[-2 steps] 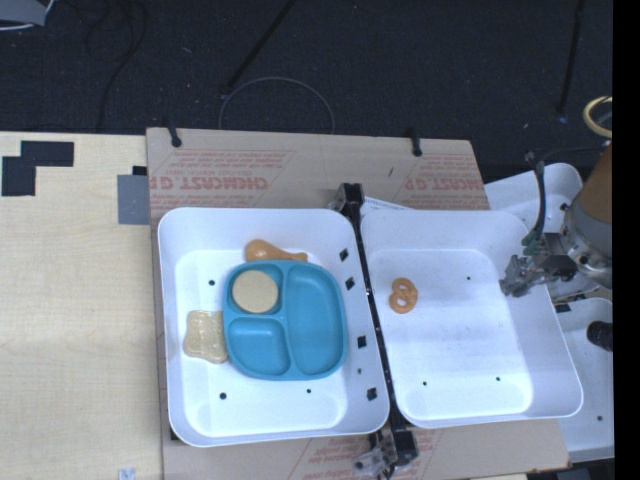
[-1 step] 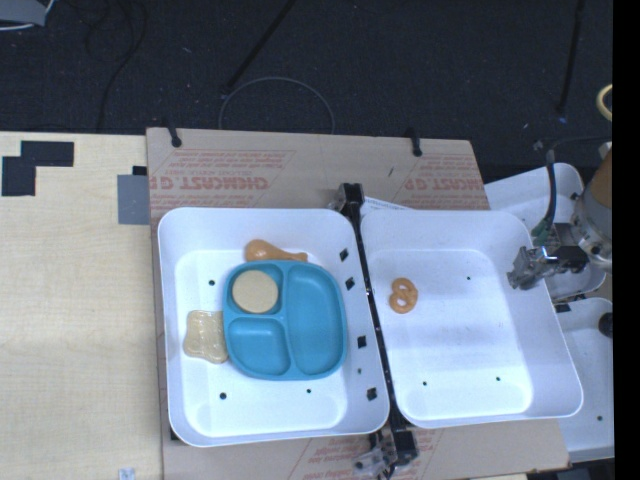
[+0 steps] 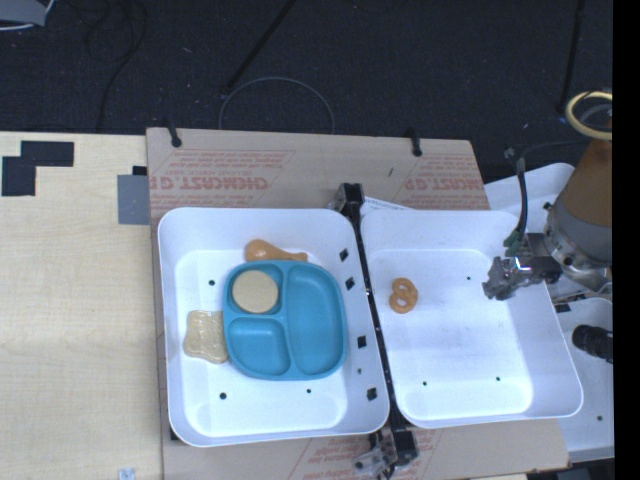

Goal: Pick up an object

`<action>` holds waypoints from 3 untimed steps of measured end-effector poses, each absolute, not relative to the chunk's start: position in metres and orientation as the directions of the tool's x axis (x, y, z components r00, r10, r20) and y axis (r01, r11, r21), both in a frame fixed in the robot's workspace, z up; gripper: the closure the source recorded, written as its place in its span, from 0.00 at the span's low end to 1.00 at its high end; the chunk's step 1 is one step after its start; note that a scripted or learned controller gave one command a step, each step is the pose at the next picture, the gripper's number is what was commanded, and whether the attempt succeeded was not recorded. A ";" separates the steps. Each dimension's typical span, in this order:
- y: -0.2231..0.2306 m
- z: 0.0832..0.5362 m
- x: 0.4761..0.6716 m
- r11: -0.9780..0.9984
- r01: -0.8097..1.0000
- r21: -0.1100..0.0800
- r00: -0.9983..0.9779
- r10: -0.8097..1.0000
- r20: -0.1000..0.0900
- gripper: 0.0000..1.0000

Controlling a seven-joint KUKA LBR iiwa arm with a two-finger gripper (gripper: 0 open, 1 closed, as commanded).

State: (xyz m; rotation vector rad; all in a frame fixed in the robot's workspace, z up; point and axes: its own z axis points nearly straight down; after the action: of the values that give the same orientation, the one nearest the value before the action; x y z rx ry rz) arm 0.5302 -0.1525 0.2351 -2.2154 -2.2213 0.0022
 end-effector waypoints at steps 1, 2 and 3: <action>-0.099 0.243 0.522 0.005 1.000 -0.004 -0.005 1.000 0.003 1.00; -0.043 0.233 0.524 0.004 1.000 -0.005 -0.004 1.000 0.002 1.00; 0.006 0.241 0.520 0.004 1.000 -0.003 -0.004 1.000 0.001 1.00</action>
State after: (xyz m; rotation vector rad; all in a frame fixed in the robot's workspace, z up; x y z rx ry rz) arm 0.5199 0.0064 0.2409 -2.2153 -2.2233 0.0016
